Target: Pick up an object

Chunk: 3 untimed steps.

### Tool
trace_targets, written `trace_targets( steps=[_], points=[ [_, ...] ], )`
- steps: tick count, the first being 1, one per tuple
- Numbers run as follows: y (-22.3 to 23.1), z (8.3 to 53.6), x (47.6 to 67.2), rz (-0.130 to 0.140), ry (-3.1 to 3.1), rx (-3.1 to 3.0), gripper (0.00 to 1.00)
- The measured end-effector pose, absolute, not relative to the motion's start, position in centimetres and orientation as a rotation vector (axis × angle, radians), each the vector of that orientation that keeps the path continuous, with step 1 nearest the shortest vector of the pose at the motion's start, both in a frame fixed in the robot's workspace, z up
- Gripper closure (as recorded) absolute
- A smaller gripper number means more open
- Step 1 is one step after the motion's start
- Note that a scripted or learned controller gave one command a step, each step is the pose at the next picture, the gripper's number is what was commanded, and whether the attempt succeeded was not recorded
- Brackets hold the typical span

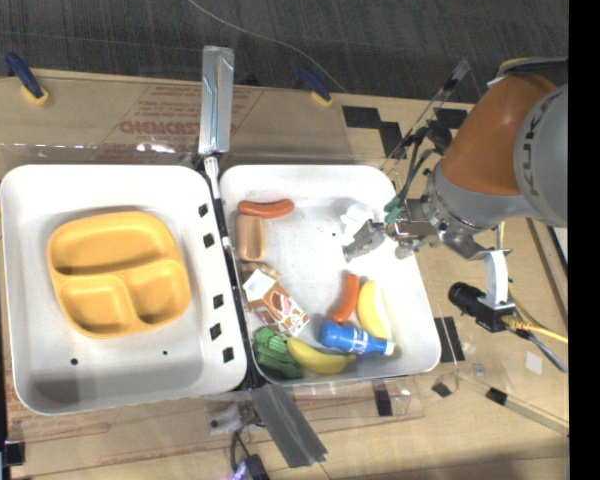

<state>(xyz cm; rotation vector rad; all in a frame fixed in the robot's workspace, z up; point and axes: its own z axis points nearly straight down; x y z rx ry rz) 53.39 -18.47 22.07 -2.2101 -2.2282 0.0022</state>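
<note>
Objects piled in right bin (pixel 280 183): hot dog (pixel 266 208) at far left corner, bun (pixel 249 236) beneath it, carton (pixel 277 304), bananas (pixel 372 308), blue bottle (pixel 355 340) toward near edge. Gripper (pixel 365 236) hovering over bin's right half, above white crumpled item (pixel 354 214); finger spread, cannot tell. Yellow tray (pixel 115 271) sits in left bin (pixel 25 298).

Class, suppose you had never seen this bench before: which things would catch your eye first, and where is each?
The yellow divided tray lies alone in the left bin. The grey arm with its orange band reaches in from the right, its end effector over the right bin. Bright toy food crowds that bin's near side: bananas, a blue bottle, a hot dog.
</note>
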Motion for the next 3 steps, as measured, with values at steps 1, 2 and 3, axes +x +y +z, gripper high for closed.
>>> trace_targets(
  steps=[1,2,3],
  points=[
    [-20.4,9.3,50.5,0.000,-1.968,-2.447,0.00],
    [-20.4,10.2,50.5,0.001,-1.971,-2.444,1.00],
    [-17.5,20.0,58.4,-0.005,-1.770,-2.597,1.00]
  ],
)
